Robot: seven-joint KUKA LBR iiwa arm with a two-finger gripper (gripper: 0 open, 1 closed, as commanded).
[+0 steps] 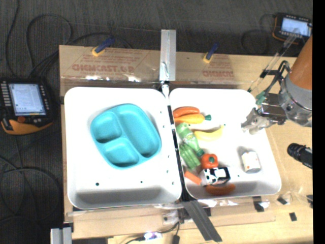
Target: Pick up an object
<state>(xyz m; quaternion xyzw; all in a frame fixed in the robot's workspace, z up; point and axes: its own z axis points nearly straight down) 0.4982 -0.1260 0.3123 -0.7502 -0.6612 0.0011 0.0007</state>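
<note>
The right bin (231, 98) holds several toy foods along its left side: an orange carrot (186, 111), a yellow pepper (193, 118), a banana (208, 133), a green bottle-like piece (188, 146), a red tomato (209, 160), a black-and-white cow figure (216, 175) and a red piece (219, 189). A white cylinder (250, 161) lies alone toward the bin's right. My gripper (252, 122) hangs over the bin's right rim, above and apart from the white cylinder, with nothing seen between its fingers.
The left bin (76, 151) carries a turquoise divided plate (125, 134). A metal post (167, 55) stands behind the divider between the bins. A teach pendant (24, 101) lies at far left on the floor. Cables run behind the bench.
</note>
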